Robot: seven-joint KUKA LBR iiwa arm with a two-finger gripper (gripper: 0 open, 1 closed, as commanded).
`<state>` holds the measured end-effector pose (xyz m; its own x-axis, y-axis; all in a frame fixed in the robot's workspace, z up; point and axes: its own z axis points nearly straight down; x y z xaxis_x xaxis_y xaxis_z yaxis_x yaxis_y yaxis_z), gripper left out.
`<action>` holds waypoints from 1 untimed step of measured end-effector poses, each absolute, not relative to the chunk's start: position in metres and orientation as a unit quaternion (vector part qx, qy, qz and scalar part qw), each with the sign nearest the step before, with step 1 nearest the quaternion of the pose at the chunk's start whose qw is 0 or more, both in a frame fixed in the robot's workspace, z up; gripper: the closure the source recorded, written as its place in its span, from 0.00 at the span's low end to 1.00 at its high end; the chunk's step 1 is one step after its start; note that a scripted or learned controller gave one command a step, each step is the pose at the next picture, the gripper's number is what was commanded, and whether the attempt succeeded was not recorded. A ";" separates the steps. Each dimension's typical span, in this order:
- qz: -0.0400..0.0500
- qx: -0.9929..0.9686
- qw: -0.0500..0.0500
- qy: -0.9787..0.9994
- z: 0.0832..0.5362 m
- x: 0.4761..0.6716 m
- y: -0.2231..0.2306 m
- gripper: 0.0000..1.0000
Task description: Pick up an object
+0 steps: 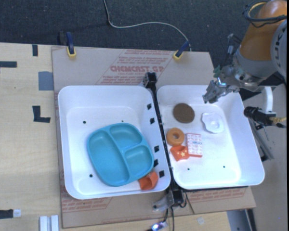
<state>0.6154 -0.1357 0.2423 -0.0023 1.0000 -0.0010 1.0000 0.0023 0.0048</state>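
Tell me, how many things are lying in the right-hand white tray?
5. A brown disc near the back, a white lid-like piece beside it, an orange ring by the divider, a small orange block below it, and a red-printed card.

Glossy plastic bins [67, 129], seemingly smooth blue plastic tray [120, 153]

We see the pincer [211, 96] over the right bin's [241, 174] far edge, near a brown disc [183, 112], with a doughnut [175, 136] nearby; the left bin [70, 129] holds a blue divided tray [120, 153].
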 end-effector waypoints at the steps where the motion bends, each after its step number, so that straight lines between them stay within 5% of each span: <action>1: -0.001 0.705 -0.002 0.709 0.231 0.595 -0.079 1.00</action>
